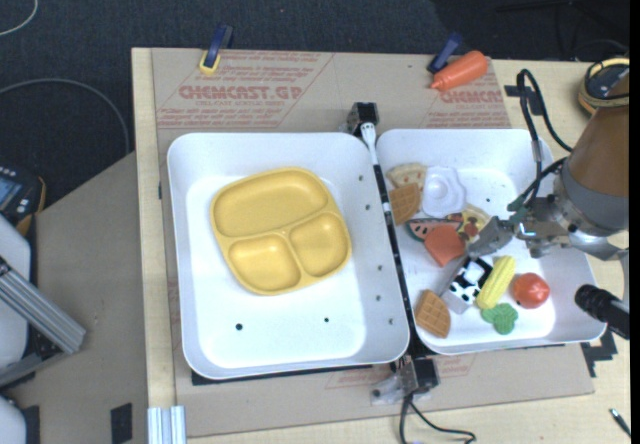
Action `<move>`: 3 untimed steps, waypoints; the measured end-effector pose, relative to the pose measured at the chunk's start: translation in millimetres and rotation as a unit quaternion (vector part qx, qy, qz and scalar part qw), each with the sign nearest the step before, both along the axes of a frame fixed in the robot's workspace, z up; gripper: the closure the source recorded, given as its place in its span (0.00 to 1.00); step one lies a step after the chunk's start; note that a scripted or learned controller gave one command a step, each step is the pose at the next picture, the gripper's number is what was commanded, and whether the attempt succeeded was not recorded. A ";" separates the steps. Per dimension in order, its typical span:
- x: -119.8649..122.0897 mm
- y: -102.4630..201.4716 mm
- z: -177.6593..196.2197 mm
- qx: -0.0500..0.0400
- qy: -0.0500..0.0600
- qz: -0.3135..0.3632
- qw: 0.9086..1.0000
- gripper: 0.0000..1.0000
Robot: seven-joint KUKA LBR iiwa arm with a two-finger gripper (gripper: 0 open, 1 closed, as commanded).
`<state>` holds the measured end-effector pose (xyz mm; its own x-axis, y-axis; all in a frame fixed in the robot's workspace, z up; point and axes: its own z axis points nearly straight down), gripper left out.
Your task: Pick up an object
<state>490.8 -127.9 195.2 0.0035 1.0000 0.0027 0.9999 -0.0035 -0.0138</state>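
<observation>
The gripper (497, 237), its jaws' state impossible to tell, hangs over the right bin (500, 144) above the yellow corn cob (497, 282), probably a light, stiff, slippery toy best pinched across its middle.

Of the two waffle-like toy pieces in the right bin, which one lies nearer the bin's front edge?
The waffle cone piece at the front-left corner, beside the black-and-white cow toy. The other waffle piece lies farther back, under the tan shell-like piece.

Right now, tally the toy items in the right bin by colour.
Tan or brown: 3, waffle, cracker, bread
Red: 3, tomato, wedge, slice
Yellow: 1, corn
Green: 1, broccoli
White: 1, cup
Black-and-white: 1, cow
Total: 10
</observation>
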 end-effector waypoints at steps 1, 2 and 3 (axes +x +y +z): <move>3.1 0.2 6.0 -0.001 -0.007 0.002 1.000 0.00; 9.6 0.0 -54.4 0.000 -0.003 0.002 1.000 0.00; 8.3 0.9 -107.9 0.000 -0.003 0.002 1.000 0.00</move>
